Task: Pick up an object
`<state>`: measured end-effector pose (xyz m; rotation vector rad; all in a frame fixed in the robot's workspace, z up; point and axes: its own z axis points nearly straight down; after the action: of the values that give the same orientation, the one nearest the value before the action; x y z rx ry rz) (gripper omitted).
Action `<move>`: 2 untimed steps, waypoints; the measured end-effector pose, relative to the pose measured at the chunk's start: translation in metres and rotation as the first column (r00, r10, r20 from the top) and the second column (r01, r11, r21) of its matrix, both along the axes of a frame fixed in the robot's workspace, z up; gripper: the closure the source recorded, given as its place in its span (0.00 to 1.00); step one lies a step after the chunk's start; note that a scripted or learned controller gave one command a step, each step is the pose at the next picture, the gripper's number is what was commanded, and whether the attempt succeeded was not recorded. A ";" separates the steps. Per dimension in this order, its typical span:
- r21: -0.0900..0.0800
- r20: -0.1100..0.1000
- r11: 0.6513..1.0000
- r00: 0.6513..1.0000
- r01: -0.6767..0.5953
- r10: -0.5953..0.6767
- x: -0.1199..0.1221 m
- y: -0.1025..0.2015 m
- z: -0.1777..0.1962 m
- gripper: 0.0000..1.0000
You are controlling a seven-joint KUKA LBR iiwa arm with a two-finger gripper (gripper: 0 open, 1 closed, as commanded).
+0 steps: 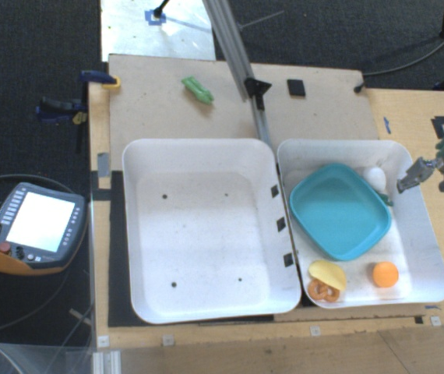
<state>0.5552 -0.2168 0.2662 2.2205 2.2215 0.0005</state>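
Here, the gripper [428,174] hangs at the right bin's [432,240] far right edge, near the teal tray [339,213]; can't tell its state. Round that tray: white ball [375,178] touching its back corner, orange ball [385,274] nr its front, yellow piece [327,275] just in front, on a pretzel-like thing [322,291].

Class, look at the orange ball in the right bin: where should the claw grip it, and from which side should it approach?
Grip the orange ball across its middle, coming straight down from above. It is round, so any pair of opposite sides should do, and it sits apart from the teal tray and the yellow piece. The bin wall lies close on its right, so a sideways approach looks cramped.
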 end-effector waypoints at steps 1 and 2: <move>0.001 -0.004 1.000 1.000 0.000 0.000 -0.007 0.003 -0.059 0.00; 0.001 -0.003 1.000 1.000 0.000 0.000 0.001 0.005 -0.105 0.00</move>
<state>0.5557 -0.2120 0.1616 2.2221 2.2237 -0.0019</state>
